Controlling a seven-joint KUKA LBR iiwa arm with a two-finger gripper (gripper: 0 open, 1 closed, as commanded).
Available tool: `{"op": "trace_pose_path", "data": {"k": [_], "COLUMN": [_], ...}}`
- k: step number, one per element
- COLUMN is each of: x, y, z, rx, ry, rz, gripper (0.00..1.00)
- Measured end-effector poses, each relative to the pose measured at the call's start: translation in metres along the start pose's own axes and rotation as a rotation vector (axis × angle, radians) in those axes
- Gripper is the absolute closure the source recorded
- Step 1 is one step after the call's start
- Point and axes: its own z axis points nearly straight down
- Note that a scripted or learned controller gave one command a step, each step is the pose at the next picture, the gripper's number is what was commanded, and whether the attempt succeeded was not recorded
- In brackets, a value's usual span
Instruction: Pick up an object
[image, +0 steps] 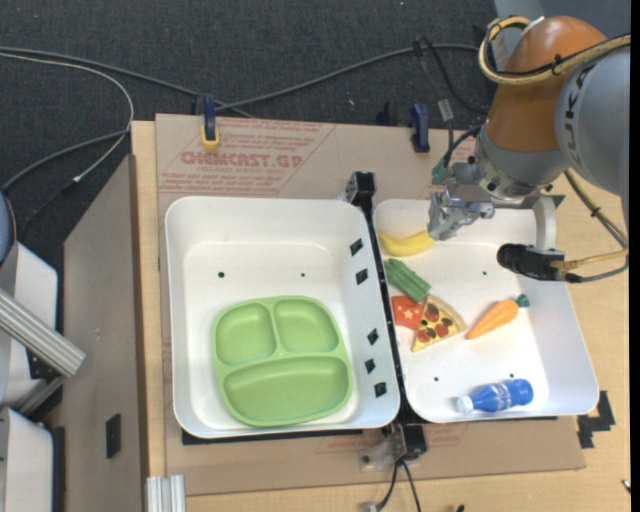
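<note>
My gripper (447, 222) hangs over the back of the right bin (560, 380), its tip just right of a yellow banana (406, 242) that lies by the bin's back left corner. Nothing shows between its fingers. In front of the banana lie a green cucumber-like piece (408, 277), a red piece (404, 311) and a pizza slice (437, 323). An orange carrot (494, 318) rests in the middle of the bin. A blue and clear bottle (495, 397) lies on its side near the front edge.
The left bin (200, 250) holds a green divided plate (283, 358) toward its front. A black divider with clips (370, 290) runs between the two bins. Cardboard (250, 150) lies under both bins, with cables on the dark floor behind.
</note>
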Motion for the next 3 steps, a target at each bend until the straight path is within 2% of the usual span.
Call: {"op": "trace_pose_path", "data": {"k": [1, 3], "x": [0.053, 0.142], "y": [-0.010, -0.062], "z": [-0.003, 0.010], "rx": [-0.001, 0.001], "ry": [-0.001, -0.003], "rz": [-0.001, 0.001], "gripper": [1.00, 1.00]}}
